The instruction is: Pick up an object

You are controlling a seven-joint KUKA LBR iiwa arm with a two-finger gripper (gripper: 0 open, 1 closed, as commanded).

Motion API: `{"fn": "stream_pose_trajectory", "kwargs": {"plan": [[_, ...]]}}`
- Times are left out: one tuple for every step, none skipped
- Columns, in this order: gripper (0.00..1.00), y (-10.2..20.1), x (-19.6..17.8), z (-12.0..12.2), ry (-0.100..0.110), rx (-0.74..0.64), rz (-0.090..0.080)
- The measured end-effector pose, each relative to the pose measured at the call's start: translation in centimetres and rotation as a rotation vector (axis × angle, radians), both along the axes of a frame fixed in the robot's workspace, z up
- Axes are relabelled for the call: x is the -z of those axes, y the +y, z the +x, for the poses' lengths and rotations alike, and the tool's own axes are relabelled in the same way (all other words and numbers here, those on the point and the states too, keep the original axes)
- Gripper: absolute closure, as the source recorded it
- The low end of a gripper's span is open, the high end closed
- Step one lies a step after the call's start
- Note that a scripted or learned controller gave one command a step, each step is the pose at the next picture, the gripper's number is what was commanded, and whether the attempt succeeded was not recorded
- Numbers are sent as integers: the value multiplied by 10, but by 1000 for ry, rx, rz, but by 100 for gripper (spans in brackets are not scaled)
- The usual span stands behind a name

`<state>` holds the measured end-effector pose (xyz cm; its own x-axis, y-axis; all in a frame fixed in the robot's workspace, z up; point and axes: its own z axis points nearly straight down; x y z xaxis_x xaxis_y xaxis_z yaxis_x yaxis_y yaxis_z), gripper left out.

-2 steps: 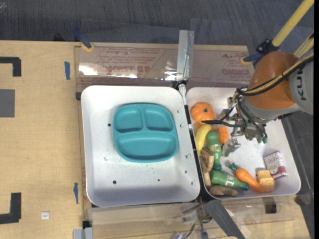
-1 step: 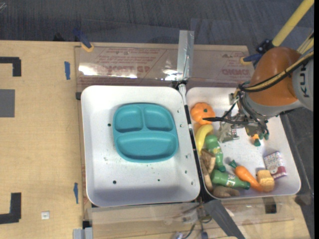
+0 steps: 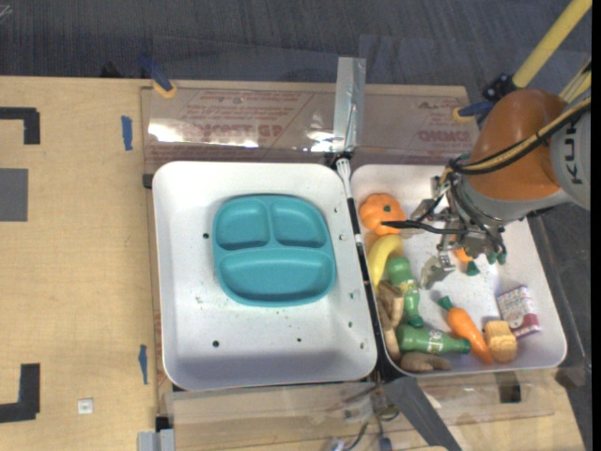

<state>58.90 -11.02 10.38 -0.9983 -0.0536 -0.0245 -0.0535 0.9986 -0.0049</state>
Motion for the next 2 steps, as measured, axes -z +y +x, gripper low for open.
{"fn": "stream_pose_trajectory", "kwargs": {"plan": [[0, -59, 15, -45, 13, 56, 1], [0, -66, 15, -106, 13, -1, 1]]}}
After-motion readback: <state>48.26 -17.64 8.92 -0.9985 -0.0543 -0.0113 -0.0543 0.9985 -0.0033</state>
